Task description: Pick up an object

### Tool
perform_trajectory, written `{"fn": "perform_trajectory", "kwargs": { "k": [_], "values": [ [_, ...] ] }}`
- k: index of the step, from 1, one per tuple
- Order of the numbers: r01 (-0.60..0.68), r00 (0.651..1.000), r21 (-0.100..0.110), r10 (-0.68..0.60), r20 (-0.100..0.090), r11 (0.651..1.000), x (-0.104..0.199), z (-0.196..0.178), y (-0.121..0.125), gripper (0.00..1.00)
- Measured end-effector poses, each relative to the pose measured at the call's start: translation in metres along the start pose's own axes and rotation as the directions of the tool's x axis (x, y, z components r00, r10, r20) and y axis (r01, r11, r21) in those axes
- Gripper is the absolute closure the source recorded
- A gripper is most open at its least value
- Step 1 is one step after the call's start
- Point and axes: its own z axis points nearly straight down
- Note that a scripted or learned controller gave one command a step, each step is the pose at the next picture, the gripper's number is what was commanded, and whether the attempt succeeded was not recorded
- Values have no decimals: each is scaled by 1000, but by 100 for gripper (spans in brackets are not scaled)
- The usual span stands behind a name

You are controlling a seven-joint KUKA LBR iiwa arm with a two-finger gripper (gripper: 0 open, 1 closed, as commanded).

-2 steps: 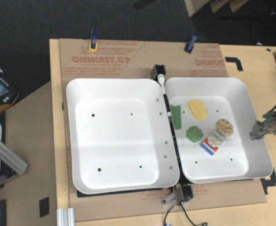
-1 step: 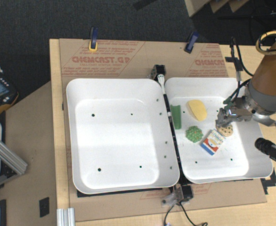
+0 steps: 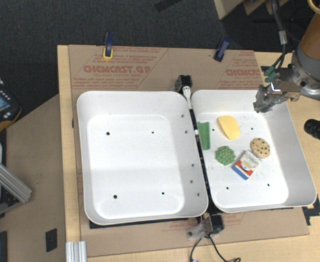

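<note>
Arm poised over the right bin, nothing picked yet.

The gripper (image 3: 264, 103) hangs above the right bin (image 3: 291, 192), at its far edge, back and to the right of the yellow piece (image 3: 229, 127); from here I cannot tell its state. The other 4 objects cluster around that piece (green stick (image 3: 204, 135), green lump (image 3: 225, 155), cookie (image 3: 260, 147), small packet (image 3: 246, 165)), loosely scattered, probably to leave room for a grasp.

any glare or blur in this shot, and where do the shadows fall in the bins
In the camera view, the left bin has a darker, shaded band across its upper floor and a brighter lower half, without harsh glare; the yellow object and cookie in the right bin look fairly sharp; the gripper looks slightly soft.
</note>
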Motion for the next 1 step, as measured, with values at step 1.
{"fn": "perform_trajectory", "kwargs": {
  "k": [1],
  "values": [
    [-14, 1000, 23, 14, -2, 1000, -63, 64, -53, 100]
  ]
}}
